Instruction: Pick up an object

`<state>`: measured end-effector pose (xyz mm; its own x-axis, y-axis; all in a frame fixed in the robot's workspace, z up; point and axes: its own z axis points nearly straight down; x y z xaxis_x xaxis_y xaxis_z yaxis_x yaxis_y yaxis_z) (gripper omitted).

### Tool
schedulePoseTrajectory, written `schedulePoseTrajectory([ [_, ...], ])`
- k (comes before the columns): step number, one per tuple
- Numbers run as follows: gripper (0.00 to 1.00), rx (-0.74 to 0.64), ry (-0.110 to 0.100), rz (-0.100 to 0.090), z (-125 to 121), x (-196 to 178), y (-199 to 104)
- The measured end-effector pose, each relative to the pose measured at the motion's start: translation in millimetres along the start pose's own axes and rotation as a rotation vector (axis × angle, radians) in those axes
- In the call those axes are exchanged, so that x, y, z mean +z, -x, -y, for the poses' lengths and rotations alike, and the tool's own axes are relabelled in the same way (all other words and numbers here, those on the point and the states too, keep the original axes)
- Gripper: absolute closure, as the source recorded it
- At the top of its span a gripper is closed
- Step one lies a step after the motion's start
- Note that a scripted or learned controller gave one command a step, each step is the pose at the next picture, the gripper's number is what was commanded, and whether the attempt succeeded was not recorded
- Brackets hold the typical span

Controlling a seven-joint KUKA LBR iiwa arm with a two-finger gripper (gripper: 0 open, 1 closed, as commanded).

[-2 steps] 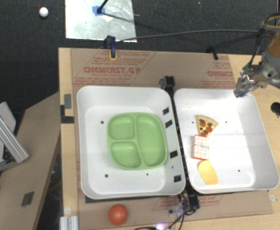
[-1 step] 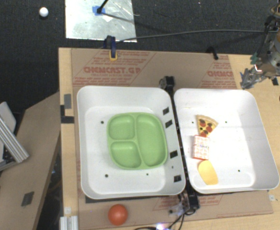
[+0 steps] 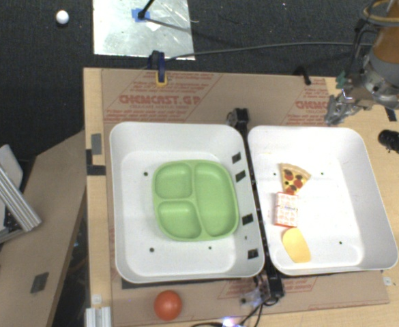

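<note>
The pizza slice toy (image 3: 293, 177) lies well below and left of the jaws, whose state I cannot tell, poised beyond the right bin (image 3: 370, 176).

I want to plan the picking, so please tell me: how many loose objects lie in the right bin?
3, in a column left of centre: a pizza slice farthest back, a red-and-white packet in the middle, a yellow piece nearest the front. None looks hidden.

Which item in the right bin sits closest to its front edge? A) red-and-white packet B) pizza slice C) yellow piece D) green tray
C: the yellow piece lies nearest the right bin's front edge, with the red-and-white packet behind it and the pizza slice farthest back; the green tray is in the left bin.
</note>
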<state>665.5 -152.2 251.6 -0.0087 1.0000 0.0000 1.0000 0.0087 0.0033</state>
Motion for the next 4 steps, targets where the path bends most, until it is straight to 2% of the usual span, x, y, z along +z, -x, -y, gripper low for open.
schedulePoseTrajectory([
  [2,1.00,0.000,-0.002,-0.001,-2,23,-109],
  [3,1.00,-0.001,-0.001,-0.002,-3,14,-168],
  [4,1.00,0.001,-0.002,0.000,0,11,-213],
])
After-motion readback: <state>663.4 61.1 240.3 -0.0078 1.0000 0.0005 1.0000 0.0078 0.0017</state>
